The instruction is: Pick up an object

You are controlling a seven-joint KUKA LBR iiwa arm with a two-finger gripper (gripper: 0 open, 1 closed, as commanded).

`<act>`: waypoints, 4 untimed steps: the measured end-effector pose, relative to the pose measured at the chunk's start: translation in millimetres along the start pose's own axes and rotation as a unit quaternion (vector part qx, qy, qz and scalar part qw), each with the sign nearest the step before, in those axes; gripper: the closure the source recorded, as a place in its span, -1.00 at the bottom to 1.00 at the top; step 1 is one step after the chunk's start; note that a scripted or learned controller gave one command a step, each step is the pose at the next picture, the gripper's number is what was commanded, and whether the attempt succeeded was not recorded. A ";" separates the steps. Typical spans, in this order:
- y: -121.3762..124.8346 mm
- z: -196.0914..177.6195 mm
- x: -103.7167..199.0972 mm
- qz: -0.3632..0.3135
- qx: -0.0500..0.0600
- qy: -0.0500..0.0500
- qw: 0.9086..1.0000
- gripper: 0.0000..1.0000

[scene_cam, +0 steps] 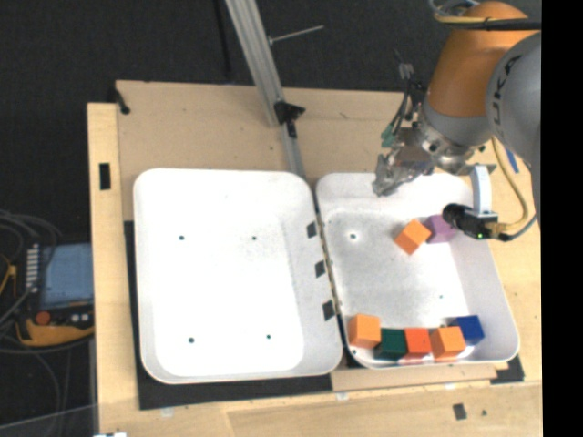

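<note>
Pincer [390, 182] low over far edge of right bin [496, 280], nothing seen between its tips.

Can't tell if pincer is released or clenched (tips too small and dark against the bin wall). Arm [474, 71], grey w/ orange band, comes in from the right above it. Nearest objs: orange block [413, 236], tilted, mid-bin, just beside a purple block [442, 228] that sits partly under a black fitting w/ cable; both near pincer but apart from it. Along near wall of right bin, a row: orange cube [365, 330], green [393, 342], orange [418, 340], orange [447, 340], blue [469, 328], packed touching or nearly so. Left bin [164, 244] alongside on the worktop [182, 116].
</note>
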State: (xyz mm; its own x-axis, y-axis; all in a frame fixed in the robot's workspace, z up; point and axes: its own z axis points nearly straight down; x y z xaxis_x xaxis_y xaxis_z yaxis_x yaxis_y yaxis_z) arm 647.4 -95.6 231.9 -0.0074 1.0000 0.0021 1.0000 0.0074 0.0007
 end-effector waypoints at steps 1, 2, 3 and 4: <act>-22.5 8.0 46.7 0.001 0.001 -0.001 1.000 1.00; -45.5 -3.9 96.6 0.000 0.001 0.000 1.000 1.00; -64.8 -7.8 137.4 0.000 0.001 0.000 1.000 1.00; -79.1 -16.7 184.2 -0.001 0.002 0.000 1.000 1.00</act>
State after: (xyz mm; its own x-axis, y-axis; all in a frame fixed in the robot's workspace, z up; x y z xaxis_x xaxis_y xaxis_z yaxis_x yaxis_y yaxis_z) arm 566.9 88.0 248.9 -0.0087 1.0000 0.0030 1.0000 0.0087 -0.0028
